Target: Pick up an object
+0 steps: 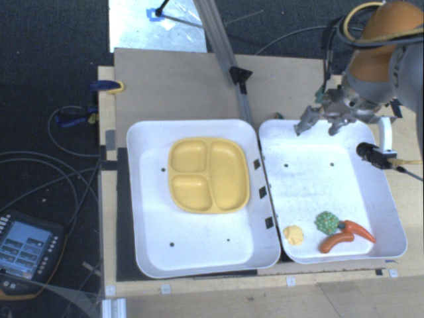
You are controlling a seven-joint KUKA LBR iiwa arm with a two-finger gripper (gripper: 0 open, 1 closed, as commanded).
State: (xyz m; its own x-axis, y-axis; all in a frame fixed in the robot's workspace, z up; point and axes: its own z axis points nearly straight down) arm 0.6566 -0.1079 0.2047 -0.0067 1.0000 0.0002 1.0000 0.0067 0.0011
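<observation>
The gripper (320, 123) is seen above the far edge of the right bin (371, 177), near its rear rim, with its two fingers spread apart and nothing held between them. The grey arm with its orange band (391, 28) is extended in from the right.

The small objects are gathered at the near end of the same bin, well apart from the gripper. A green broccoli-like piece (325, 222) is found near the front right corner, touching an orange carrot-shaped piece (358, 230) on its right. Just in front of these, a reddish-orange sausage-shaped piece (335, 243) is laid, curved and touching or nearly touching the carrot. A small pale yellow lump (293, 234) is set to their left, close to the bin's left wall.

In the left bin (149, 244), a yellow divided plate (209, 175) with three compartments is placed, toward the rear half. Both bins are carried by the table (172, 85).
</observation>
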